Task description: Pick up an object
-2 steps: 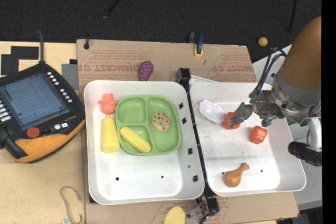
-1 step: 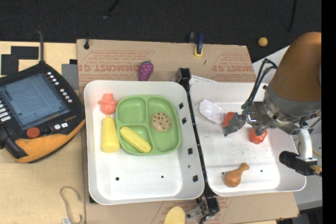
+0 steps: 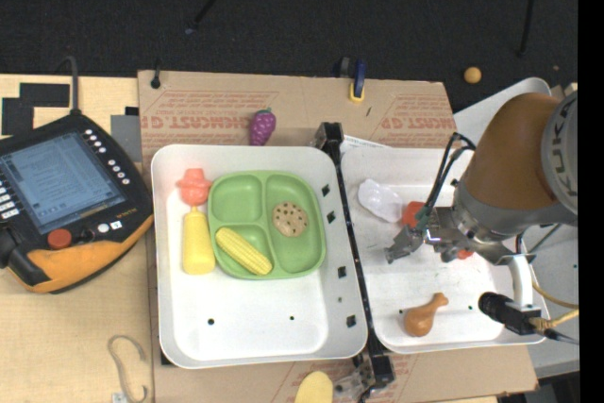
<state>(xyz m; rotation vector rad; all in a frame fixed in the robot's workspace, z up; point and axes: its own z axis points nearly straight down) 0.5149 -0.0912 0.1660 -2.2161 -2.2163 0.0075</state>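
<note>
My gripper (image 3: pixel 430 249) hangs low over the middle of the right bin (image 3: pixel 377 307), its two dark fingers spread open with bare bin floor between them. A brown toy drumstick (image 3: pixel 424 313) lies below it near the bin's front wall. A clear, whitish plastic piece (image 3: pixel 380 198) rests to the gripper's upper left. A small red object (image 3: pixel 412 214) shows right beside the wrist, partly hidden by it. The arm's orange band (image 3: pixel 510 156) rises to the right.
The left bin (image 3: pixel 245 326) holds a green divided plate (image 3: pixel 231 198) with a cookie (image 3: pixel 290 219) and a toy corn cob (image 3: pixel 243 251), plus a yellow bottle with a red cap (image 3: pixel 196 231). Purple grapes (image 3: pixel 262 125) lie behind it. A teach pendant (image 3: pixel 61 193) sits at the far left.
</note>
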